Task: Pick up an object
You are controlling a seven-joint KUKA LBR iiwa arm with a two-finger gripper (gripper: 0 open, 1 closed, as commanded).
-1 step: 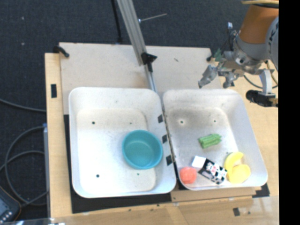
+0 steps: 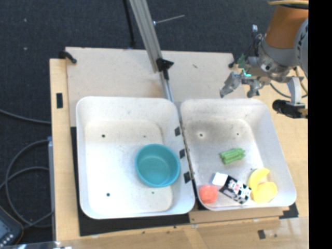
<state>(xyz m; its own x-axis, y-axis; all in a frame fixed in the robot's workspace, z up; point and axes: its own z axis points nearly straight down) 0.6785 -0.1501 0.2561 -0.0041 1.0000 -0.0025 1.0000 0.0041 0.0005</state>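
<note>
Green block (image 2: 232, 155): lies mid right bin (image 2: 259, 113), apart from the clutter at the near edge, so easiest to reach. Gripper (image 2: 239, 86) hovers beyond the far rim, jaws apart, empty.

Matt, scuffed white plastic bins (image 2: 93, 134), smooth teal plastic bowl (image 2: 157, 164), raw wooden bench (image 2: 109, 71), ribbed metal rail (image 2: 146, 22).

A robotics lab — white bins (image 2: 104, 113) on a plywood bench (image 2: 114, 61), loose cables (image 2: 21, 160).

Arm (image 2: 287, 27) cut off at top-right edge; black-white item (image 2: 234, 189) too small to ID.
</note>
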